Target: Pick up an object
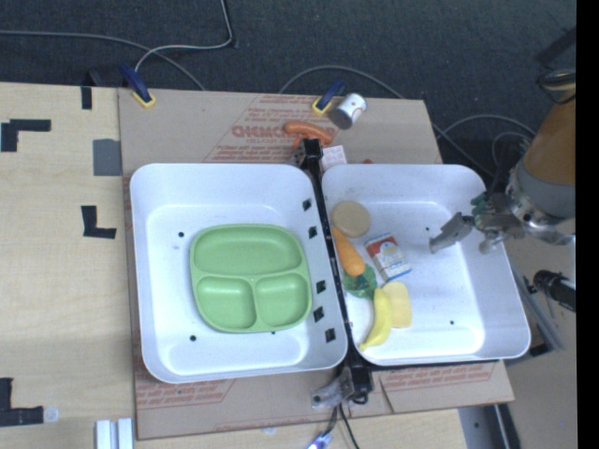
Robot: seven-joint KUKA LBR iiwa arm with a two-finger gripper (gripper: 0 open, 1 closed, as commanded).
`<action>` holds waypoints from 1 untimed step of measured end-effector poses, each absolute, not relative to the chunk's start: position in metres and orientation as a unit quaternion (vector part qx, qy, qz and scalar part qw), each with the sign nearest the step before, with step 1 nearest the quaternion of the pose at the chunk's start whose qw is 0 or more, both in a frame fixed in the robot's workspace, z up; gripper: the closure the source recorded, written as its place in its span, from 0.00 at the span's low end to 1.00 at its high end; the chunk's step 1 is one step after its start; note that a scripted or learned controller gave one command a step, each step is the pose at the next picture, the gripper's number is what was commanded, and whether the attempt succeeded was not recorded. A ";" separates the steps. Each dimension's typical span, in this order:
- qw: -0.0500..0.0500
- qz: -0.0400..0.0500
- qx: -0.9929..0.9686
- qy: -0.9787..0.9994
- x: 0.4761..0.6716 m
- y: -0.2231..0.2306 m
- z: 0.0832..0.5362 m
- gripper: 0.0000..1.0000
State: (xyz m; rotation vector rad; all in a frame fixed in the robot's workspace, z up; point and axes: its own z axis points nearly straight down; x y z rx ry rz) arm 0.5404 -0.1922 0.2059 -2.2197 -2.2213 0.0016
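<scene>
In the right bin (487, 325), several small objects lie along the left side. A round tan disc (352, 219) is farthest back, with an orange carrot (350, 254) and a green piece (359, 282) in front of it. A small red, white and blue box (387, 256) lies beside the carrot. A yellow banana (378, 322) and a pale yellow piece (399, 305) lie nearest the front. My gripper (465, 239) hangs over the right part of this bin, open, with nothing between its fingers. It is well to the right of the box.
The left bin (159, 251) holds a green divided plate (251, 277). Black clips (323, 279) run along the wall between the bins. Behind the bins lie an orange-red item (309, 131), a small grey cylinder (348, 110) and cables.
</scene>
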 end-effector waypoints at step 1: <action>0.000 -0.001 -0.707 -0.708 0.487 -0.145 0.086 0.00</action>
